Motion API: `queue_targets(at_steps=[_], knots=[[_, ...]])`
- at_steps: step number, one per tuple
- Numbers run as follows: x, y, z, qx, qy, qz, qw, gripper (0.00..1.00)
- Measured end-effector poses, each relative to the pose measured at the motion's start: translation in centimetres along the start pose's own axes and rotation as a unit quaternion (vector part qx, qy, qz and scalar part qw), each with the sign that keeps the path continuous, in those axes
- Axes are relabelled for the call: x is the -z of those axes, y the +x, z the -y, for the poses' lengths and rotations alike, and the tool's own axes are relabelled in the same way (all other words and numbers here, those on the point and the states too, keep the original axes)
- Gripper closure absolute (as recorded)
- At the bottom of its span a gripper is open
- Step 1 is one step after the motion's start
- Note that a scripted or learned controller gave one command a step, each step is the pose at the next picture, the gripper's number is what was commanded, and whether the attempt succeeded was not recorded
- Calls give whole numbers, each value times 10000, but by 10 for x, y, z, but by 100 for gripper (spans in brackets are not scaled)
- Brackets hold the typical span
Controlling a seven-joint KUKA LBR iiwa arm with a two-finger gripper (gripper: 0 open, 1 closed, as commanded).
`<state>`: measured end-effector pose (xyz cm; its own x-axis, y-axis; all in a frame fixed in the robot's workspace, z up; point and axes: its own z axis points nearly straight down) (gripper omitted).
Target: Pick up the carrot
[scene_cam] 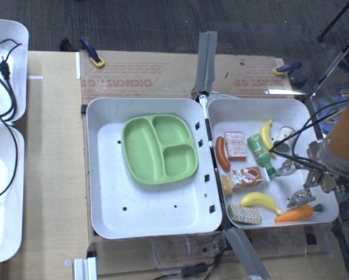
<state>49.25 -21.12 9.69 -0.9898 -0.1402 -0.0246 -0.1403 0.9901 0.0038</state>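
Although the carrot (295, 214) lies in plain sight, it sits in the worst spot of the right bin (251, 107): the near right corner, close along the front wall. Its green tip points right, its thin end left toward a banana (260, 200).

The claw (300, 199) hangs just above and left of the carrot's thick end, at the end of a cluster of metal links and cables. Nothing is seen between its tips. Whether they stand wide or narrow cannot be told from this angle.

Risks, as judged:
- The front wall is close to the carrot. A tip coming down on the wall side may strike the rim or find no room to slip in.
- The carrot is round and tapered; a pinch near either end would likely roll or squirt it out.
- A descent slightly left would catch the banana or the wrapped snack (245, 214) instead.
- Cables (296, 134) drape across the bin and could snag on the bottle (260, 151).

Open room: a bare strip of floor lies above the carrot, toward the bin's right wall, and gives the best approach. The left bin (104, 174) holds a green plate (160, 149) with free floor all round it.
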Motion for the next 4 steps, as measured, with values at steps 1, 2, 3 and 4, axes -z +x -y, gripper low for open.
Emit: queue_targets(at_steps=[1, 2, 3, 4], knots=[[-1, 5, -4, -1238, 54, -28, 9923, 0], [8, 5, -4, -1243, 46, -41, 9922, 100], [8, 4, -4, -1245, 45, -38, 9922, 0], [1, 2, -7, -560, 31, -4, 9984, 0]])
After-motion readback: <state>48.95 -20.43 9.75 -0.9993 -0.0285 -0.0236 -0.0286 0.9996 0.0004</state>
